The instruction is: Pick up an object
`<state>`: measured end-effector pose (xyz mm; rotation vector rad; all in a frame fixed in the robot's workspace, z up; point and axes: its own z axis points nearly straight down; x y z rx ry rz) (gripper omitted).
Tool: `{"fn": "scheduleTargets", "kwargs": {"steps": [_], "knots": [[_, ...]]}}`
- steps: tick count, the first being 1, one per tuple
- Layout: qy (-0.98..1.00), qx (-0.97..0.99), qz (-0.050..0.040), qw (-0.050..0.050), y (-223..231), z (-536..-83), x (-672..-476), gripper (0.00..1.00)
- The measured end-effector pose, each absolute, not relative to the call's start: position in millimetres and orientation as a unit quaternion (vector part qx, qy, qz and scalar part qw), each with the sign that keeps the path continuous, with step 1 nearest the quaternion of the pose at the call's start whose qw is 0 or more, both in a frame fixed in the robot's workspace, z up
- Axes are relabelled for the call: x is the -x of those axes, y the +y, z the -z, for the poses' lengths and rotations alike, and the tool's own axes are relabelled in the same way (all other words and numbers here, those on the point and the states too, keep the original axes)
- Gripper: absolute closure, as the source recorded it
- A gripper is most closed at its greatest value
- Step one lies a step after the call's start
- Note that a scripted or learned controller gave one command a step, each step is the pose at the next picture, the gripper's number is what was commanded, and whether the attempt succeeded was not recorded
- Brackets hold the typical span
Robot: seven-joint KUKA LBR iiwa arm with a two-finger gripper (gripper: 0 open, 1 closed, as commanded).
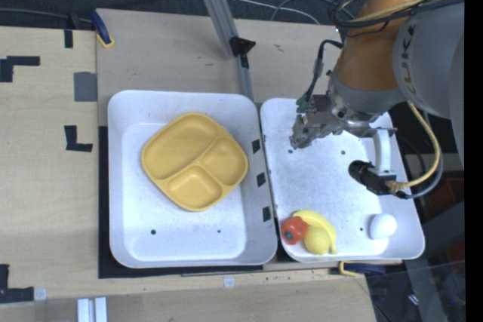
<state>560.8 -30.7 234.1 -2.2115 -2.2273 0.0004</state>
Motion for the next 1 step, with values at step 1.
{"fn": "scheduleTargets", "kwargs": {"steps": [1], "knots": [[-0.71,0.704,0.0,0.002,28.8,-238.9,-551.0,1.0]]}}
